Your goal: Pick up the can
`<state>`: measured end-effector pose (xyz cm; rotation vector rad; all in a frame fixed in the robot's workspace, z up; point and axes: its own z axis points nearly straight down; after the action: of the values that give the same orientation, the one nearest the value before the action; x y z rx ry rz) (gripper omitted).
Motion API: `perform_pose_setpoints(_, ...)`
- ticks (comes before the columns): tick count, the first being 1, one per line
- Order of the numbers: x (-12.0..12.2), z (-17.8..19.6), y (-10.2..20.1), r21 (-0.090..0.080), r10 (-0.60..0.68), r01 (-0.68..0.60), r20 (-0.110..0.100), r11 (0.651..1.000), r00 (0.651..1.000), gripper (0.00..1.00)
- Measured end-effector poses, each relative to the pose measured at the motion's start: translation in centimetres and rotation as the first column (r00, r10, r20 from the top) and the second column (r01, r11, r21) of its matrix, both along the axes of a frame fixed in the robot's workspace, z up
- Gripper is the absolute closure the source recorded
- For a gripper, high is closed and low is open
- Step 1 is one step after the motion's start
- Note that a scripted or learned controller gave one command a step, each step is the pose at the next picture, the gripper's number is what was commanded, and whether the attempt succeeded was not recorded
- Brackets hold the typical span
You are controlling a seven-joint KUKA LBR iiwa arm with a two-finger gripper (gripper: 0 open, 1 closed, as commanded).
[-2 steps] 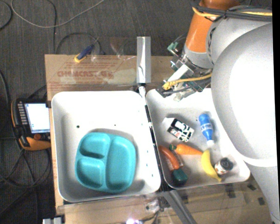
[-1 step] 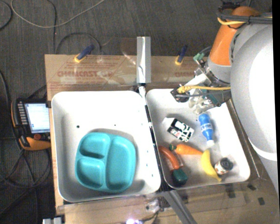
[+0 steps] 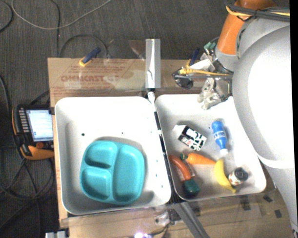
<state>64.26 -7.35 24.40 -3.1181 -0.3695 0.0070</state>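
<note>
Here the gripper (image 3: 210, 98) hangs over the far rim of the right bin (image 3: 168, 121), holding nothing; how wide it stands I cannot tell. Below it the bin's far half is bare floor. The can (image 3: 238, 176) lies in the right bin's near corner, touching a banana (image 3: 220, 174). Left of the can are a carrot (image 3: 201, 159) and a black-and-white carton (image 3: 191, 137); beyond it, a blue bottle (image 3: 219, 135). The left bin (image 3: 66, 119) holds a teal divided plate (image 3: 113, 171).
</note>
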Motion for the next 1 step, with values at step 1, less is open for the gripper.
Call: perform_pose_setpoints(1,-7.72,-4.84,-3.33,-0.001,0.063,-0.063,-0.003,0.998,0.998,1.0)
